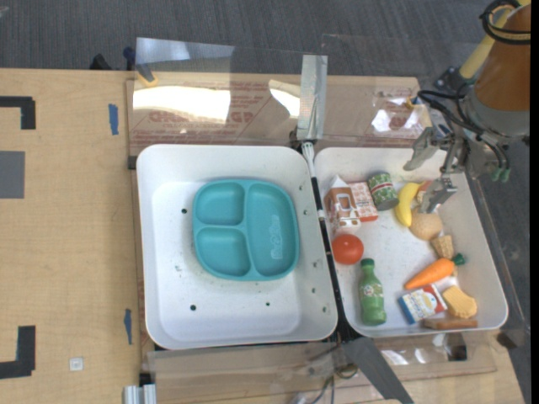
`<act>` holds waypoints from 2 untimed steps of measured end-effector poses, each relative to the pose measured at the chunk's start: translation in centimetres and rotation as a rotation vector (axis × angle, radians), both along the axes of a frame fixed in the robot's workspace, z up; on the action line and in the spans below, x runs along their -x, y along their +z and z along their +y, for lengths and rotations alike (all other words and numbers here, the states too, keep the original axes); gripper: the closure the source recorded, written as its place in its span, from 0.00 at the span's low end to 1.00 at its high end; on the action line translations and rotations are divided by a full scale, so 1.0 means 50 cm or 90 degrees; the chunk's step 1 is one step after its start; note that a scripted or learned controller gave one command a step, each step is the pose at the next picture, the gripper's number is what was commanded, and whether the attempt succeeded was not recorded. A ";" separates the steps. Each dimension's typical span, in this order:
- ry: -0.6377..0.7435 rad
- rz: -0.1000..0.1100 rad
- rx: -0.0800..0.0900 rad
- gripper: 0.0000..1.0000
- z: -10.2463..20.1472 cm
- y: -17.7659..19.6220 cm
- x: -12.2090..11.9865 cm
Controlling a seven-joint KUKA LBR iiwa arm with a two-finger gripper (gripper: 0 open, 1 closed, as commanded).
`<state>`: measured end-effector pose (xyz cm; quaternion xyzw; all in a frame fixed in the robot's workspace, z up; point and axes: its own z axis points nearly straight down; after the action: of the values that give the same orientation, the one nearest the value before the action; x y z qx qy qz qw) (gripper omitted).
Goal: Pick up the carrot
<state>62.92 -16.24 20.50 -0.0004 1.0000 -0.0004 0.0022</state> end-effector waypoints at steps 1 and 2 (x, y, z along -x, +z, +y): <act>0.164 -0.004 0.002 0.00 -0.080 -0.213 0.098; 0.166 -0.005 0.001 0.00 -0.044 -0.231 0.174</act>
<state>54.22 -18.45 8.98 -0.1303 0.9915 -0.0012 0.0063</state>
